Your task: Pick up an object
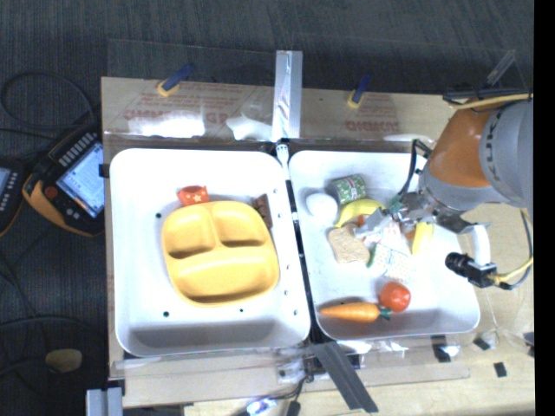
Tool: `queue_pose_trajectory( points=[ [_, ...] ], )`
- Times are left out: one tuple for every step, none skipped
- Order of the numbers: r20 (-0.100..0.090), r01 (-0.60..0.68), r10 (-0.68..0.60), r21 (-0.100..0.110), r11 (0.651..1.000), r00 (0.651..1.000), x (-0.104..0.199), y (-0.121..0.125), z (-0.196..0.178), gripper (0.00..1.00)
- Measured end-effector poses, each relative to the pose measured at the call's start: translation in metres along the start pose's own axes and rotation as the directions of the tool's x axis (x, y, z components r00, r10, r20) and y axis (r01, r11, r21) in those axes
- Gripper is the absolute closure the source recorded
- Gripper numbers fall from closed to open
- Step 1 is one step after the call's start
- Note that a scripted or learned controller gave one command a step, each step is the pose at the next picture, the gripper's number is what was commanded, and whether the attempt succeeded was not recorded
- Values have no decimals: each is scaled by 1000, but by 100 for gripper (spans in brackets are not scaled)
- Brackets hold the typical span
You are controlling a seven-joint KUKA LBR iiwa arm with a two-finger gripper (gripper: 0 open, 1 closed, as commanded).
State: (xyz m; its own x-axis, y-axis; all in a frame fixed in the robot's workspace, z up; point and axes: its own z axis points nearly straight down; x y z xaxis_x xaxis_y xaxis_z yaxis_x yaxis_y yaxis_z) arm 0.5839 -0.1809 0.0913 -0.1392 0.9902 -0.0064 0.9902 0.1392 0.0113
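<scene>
Currently poised low in right bin (451, 319), end effector (397, 213) beside banana (360, 211) for access; grip state indiscernible.

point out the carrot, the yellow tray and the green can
carrot (349, 312), camera view, middle of its orange body
yellow tray (220, 251), camera view, its large front compartment
green can (349, 186), camera view, its side label

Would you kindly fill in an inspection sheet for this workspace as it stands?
Surface: two white bins side by side, left bin, right bin.
Job's things: right bin holds a carrot, tomato, banana, green can, bread slice.
Clutter: yellow tray in left bin.
Hand: hand low among right-bin items; nothing seen held.
Cables: black cables on floor, left.
Surroundings: handheld controller beside bench.
</scene>
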Motion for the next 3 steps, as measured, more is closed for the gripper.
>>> queue_pose_trajectory(
  points=[
    [2, 338, -338, -5, 941, 941, 60, 67, -1, 0],
    [-1, 338, -338, -3, 941, 941, 61, 66, -9, 100],
    [-5, -42, 42, 14, 999, 999, 140, 73, -92, 100]
  ],
)
